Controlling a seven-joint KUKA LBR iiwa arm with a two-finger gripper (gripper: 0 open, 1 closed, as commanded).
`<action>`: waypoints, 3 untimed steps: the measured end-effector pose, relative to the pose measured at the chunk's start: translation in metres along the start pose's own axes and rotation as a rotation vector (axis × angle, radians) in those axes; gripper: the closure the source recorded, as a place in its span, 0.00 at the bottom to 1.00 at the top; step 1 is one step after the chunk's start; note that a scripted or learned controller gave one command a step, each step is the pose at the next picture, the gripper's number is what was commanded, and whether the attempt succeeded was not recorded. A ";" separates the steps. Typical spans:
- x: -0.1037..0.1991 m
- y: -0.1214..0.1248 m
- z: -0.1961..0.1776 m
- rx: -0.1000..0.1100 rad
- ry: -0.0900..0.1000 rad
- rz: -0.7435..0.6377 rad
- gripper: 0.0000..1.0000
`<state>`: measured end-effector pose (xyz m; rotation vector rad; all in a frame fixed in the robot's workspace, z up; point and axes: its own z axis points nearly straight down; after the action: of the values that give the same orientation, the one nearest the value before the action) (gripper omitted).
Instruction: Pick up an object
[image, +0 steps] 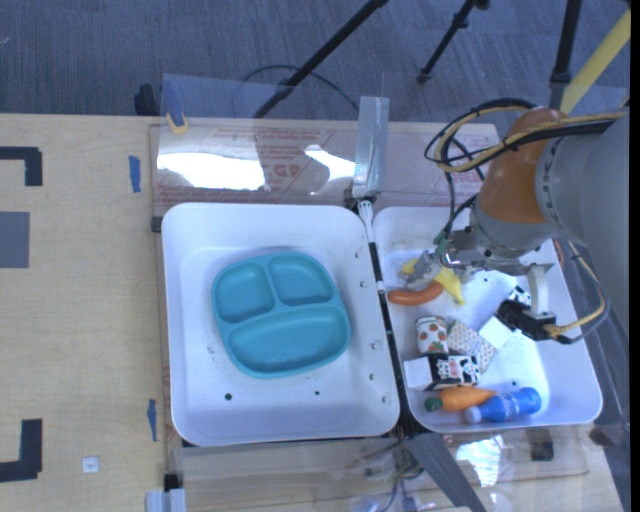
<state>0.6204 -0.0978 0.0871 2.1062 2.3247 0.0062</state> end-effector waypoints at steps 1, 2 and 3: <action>-0.019 -0.019 -0.012 0.010 0.002 0.066 0.00; 0.006 -0.012 0.000 0.004 -0.001 0.109 0.00; 0.006 -0.010 -0.012 0.000 -0.002 0.106 1.00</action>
<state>0.6097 -0.0928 0.0986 2.2259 2.2088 0.0047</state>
